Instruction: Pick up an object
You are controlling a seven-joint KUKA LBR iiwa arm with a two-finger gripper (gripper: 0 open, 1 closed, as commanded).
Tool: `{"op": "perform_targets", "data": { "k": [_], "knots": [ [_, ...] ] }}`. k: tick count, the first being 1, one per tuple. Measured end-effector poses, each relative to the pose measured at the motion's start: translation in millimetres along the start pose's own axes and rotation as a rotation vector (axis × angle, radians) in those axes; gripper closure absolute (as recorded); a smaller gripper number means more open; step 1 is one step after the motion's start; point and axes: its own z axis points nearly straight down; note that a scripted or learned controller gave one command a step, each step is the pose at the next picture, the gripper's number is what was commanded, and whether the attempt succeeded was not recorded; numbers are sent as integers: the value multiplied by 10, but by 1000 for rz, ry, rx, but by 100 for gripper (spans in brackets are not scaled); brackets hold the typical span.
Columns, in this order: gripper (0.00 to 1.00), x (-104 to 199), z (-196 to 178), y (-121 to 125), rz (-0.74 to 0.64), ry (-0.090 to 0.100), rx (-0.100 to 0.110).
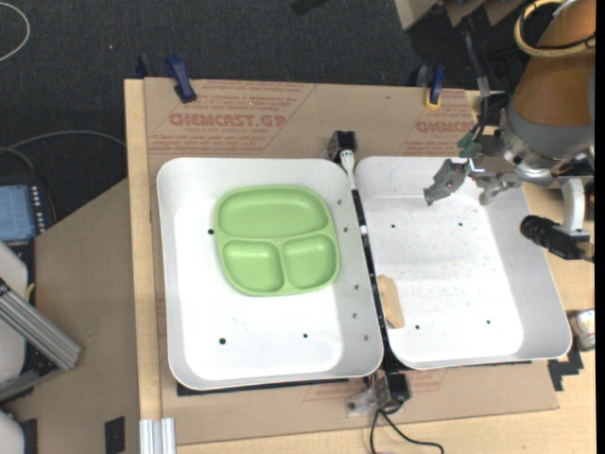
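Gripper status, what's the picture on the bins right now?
Gripper above right bin, far end, nothing between fingers. Green tray flat in left bin. Tan piece at right bin's left edge. Nothing blocking.

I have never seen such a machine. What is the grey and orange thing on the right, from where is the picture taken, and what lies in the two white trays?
The grey and orange thing is a robot arm. It reaches in from the right, and at its end sits a two-finger gripper, above the right bin. I see nothing between its fingers. One fixed camera takes the picture from above, at a slant. The left bin holds a green divided plate with three compartments. A small tan piece lies at the right bin's left edge. Both bins rest on a cardboard sheet.
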Motion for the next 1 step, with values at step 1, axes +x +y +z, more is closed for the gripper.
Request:
{"op": "perform_targets", "data": {
  "k": [1],
  "knots": [
    [0, 415, -442, -717, -3, 3, 1]
  ]
}}
